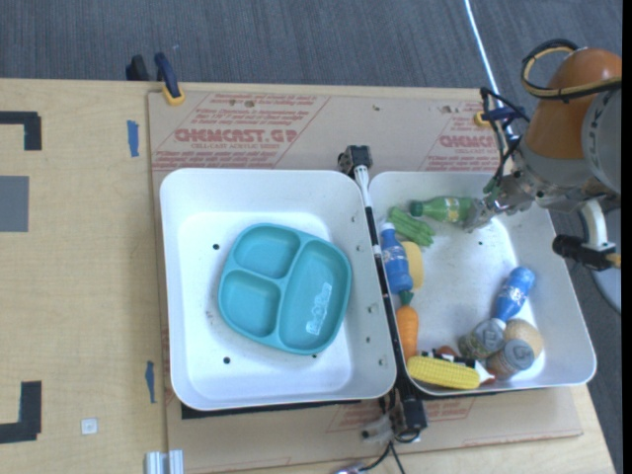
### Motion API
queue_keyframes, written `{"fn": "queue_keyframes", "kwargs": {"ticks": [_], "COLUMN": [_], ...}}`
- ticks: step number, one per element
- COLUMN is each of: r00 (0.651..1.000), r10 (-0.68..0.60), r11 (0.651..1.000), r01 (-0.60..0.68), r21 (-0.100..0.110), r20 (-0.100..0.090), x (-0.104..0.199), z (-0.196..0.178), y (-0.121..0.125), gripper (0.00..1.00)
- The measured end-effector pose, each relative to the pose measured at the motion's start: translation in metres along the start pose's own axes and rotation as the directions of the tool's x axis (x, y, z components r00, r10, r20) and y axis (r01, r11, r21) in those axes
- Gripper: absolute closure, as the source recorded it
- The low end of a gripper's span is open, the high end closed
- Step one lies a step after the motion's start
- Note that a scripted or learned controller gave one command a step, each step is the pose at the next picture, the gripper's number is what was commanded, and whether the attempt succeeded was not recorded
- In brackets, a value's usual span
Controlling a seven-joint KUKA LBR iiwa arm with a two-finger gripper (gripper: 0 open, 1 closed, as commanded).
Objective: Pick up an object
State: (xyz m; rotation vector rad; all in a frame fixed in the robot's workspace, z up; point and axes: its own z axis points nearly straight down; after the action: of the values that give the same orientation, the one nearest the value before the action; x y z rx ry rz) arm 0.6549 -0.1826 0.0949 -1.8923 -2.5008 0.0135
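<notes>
Grey carpet is showing beyond the far edge of the wooden table (69, 265), which is carrying a printed cardboard sheet (247, 131) and two shallow white bins side by side. One teal divided plate (284, 288) with three compartments is lying in the middle of the left bin (188, 205). The right bin (568, 304) is holding the loose objects: one green bottle (444, 208) lying near its far edge, one green vegetable (412, 227) just beside it, two blue bottles, one (396, 262) along the left wall and the other (515, 293) toward the right side, one yellow piece (414, 264) touching the first blue bottle, one orange carrot (407, 329) by the left wall, one corn cob (442, 371) at the near edge, and a cluster of brownish and grey items (504, 346) in the near right corner, too jumbled to count. The arm is reaching over the right bin's far right corner, and the gripper (484, 211) is sitting at the cap end of the green bottle; whether its fingers are apart or closed cannot be told.
</notes>
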Motion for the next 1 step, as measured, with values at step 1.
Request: {"fn": "queue_keyframes", "kwargs": {"ticks": [1], "r00": [0.858], "r10": [-0.514], "r11": [0.858], "r01": [0.514], "r21": [-0.002], "r20": [-0.002], "x": [0.0392], "z": [0.0097], "y": [0.0216], "gripper": [0.00]}}
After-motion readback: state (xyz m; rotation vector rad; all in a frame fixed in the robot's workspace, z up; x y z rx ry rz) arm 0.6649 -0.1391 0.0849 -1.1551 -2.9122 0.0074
